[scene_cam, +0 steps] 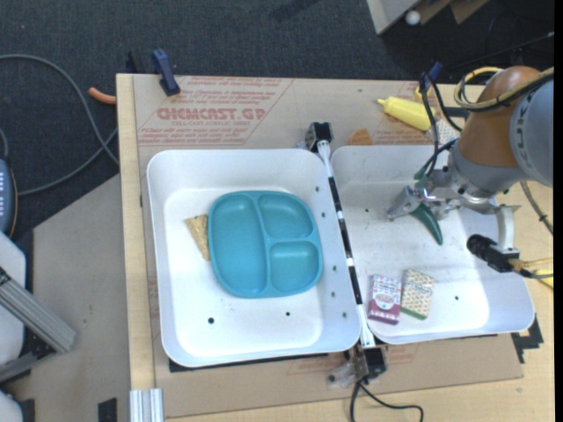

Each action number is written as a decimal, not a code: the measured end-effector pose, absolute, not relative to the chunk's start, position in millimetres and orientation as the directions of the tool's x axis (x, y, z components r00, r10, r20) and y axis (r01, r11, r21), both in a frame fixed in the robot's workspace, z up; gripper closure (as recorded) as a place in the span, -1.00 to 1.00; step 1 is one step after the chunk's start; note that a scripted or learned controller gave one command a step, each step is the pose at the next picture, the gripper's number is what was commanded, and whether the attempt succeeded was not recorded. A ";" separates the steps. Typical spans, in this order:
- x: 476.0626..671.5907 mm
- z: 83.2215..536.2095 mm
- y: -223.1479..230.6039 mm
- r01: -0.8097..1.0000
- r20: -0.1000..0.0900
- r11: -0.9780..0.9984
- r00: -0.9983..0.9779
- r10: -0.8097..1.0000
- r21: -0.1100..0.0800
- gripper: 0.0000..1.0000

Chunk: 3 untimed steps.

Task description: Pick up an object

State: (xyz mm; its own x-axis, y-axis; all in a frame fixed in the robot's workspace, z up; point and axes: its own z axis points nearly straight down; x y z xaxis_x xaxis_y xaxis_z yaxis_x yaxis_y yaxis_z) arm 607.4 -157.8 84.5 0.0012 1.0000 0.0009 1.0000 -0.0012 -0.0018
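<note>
Grey metal with an orange band point(497, 112) above the wrist — the arm reaches in from the right and hangs its gripper point(420, 207) over the upper part of the right bin point(369, 170); its fingers are spread wide, one silvery finger point(402, 207) pointing toward the divider, the other, dark green point(432, 224), slanting down toward the bin's nearer half; nothing sits between them, and the bin floor beneath is bare white.

Below the gripper, toward the bin's near edge and slightly to the divider side, lie two small packets touching side by side: a red-and-white packet point(384, 299) and a tan speckled packet point(418, 294); both are well apart from the fingers. Just to the outer side of the gripper and a little nearer the camera, a black cable connector point(489, 252) hangs off the arm over the bin.

Across the divider from the gripper sits the left bin point(171, 178); in it rests a teal sectioned plate point(264, 243) with three compartments, and a tan cracker-like piece point(198, 230) pokes out from under the plate's far edge — the edge farthest from the gripper.

Beyond the gripper, past the right bin's top rim, a yellow banana-shaped toy point(406, 110) lies on the cardboard-covered bench point(211, 112); a blue clamp point(164, 71) grips the bench's far corner, well away from the arm.
</note>
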 end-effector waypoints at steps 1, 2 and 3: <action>643.6 85.2 -197.9 1.000 -0.002 -0.001 0.001 1.000 0.002 -1.00; 620.3 84.6 -136.2 1.000 0.002 0.001 -0.001 1.000 -0.002 -1.00; 620.7 95.0 -136.7 1.000 0.001 0.001 -0.001 1.000 0.000 1.00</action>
State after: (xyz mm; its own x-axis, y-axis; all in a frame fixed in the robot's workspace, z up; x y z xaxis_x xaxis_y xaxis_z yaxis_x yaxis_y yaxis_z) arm 620.7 -136.7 95.0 -0.0006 1.0000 0.0007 1.0000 0.0006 0.0000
